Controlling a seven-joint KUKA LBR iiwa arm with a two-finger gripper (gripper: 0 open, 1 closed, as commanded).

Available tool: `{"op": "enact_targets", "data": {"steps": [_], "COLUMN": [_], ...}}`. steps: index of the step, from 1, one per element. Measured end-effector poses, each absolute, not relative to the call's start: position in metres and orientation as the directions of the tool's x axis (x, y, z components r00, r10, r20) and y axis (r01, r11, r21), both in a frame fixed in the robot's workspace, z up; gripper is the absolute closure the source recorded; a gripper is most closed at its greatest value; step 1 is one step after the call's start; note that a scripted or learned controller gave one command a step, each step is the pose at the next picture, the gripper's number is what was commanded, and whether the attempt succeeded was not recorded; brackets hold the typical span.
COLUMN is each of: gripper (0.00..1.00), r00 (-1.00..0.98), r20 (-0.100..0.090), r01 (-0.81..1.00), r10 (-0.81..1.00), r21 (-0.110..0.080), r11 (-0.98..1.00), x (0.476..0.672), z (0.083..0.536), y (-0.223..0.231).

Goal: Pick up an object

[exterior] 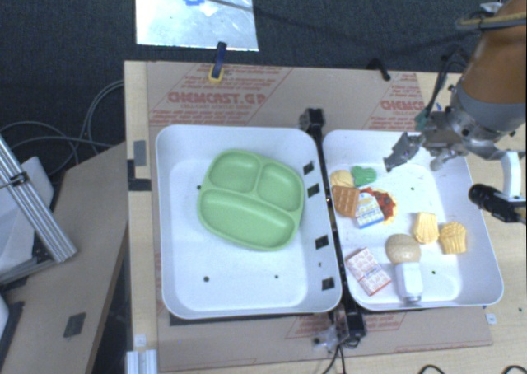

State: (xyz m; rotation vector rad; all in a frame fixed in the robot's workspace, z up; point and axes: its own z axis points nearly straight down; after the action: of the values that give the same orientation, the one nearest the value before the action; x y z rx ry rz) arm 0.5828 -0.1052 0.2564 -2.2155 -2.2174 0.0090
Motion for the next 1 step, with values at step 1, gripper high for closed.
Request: {"op": "enact_targets", "data": {"steps": [1], "gripper": [0.0], "r00": [-0.003], "r20": [0.0], "r01": [1.0], "r10": [1.0], "r21": [0.002], "r11": [0.003], "x": [0.5848], "z": [0.2622], "y": [-0.105]}}
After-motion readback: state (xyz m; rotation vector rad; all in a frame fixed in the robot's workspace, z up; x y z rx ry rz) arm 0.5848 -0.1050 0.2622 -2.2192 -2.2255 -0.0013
